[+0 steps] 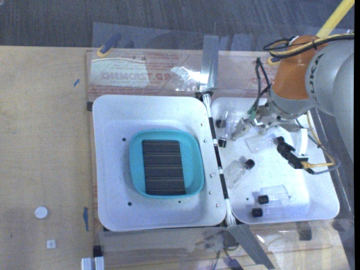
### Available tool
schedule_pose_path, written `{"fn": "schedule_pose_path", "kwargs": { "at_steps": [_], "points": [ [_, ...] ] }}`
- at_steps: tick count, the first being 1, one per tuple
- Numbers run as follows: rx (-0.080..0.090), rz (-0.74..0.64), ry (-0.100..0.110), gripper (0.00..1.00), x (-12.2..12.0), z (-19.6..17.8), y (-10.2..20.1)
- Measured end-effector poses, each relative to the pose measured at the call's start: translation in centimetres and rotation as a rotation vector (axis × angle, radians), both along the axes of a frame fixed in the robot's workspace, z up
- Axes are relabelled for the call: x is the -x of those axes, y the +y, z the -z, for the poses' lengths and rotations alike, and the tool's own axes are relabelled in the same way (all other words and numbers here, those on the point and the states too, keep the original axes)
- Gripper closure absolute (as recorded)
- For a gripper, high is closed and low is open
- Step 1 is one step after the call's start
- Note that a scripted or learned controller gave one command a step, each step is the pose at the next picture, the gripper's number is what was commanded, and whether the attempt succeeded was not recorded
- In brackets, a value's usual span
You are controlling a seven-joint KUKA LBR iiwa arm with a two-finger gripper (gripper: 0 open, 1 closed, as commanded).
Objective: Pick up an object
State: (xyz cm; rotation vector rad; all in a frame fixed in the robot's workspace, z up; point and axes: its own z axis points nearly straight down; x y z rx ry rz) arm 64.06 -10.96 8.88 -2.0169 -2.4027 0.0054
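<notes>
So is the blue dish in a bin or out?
In. The blue dish sits inside the left bin, with white rim all round it.

One fixed camera looks down at a slant on the desk (39,122) from moderate height, taking in both bins; the arm (332,77) enters from 3 o'clock.

Arm (315,75) low, wrist bent leftward, jaws downward.
</notes>
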Motion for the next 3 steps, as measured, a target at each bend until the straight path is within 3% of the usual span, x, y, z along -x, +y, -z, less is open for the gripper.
{"fn": "schedule_pose_path", "kwargs": {
  "at_steps": [1, 2, 3],
  "points": [
    [0.0, -0.071, -0.012, 0.0, 8.0, 0.0, -0.3],
    [-0.005, -0.157, 0.011, 0.0, 0.1, 0.1, -1.9],
    [-0.001, -0.183, -0.007, 0.0, 8.7, -1.4, -0.2]
  ]
}}
